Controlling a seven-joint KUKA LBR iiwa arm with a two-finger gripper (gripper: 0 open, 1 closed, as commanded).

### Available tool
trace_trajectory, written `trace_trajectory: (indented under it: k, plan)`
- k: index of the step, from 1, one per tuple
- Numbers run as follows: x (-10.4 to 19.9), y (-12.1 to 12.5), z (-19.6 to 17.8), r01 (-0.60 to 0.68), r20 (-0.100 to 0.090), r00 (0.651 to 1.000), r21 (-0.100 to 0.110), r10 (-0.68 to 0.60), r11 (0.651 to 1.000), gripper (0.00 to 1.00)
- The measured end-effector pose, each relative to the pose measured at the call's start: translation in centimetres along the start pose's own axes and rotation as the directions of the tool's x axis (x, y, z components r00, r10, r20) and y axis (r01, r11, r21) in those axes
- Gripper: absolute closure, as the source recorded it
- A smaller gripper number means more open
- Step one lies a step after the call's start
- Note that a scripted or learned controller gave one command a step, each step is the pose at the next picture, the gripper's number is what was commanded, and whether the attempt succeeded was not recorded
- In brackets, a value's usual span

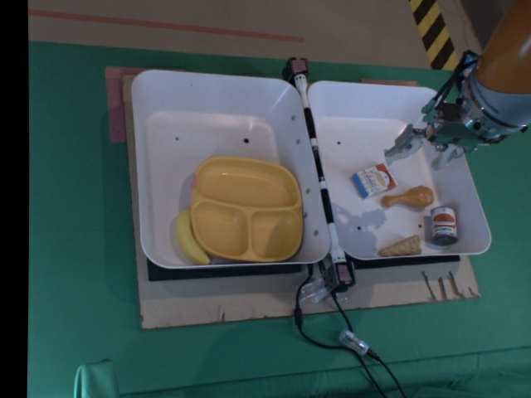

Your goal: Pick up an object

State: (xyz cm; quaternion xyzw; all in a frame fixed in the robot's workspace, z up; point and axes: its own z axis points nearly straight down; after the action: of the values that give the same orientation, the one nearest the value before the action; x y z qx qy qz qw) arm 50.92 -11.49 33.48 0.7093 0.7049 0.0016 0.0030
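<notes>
Nearest me, a tan wedge-shaped toy (401,246) lay at six o'clock in the right white bin (365,98); the hand (423,150) hovered spread above, pinching nothing, presumably choosing.

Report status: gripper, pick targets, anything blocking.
Gripper open, above right bin, holding nothing. Small box, drumstick, can, wedge lie apart below it. Nothing blocking. Yellow tray and banana in left bin.

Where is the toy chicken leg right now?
The chicken leg lies in the right bin, just right of the little box, above the toast slice and beside the small can.
</notes>
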Motion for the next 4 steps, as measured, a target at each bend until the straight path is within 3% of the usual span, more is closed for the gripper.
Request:
trace_trajectory:
  k: [1, 2, 3, 4]
  plan:
    - [1.0, 0.2, 12.7, -0.001, 0.001, 1.000, -0.003, 0.001, 1.000, 0.00]
    - [0.9, 0.4, 11.4, -0.007, 0.004, 1.000, -0.014, 0.007, 1.000, 1.00]
    - [0.9, 0.4, 11.4, -0.007, 0.004, 1.000, -0.013, 0.007, 1.000, 0.00]
    - [-1.6, 0.6, 14.2, 0.000, 0.007, 1.000, -0.026, 0.001, 1.000, 0.00]
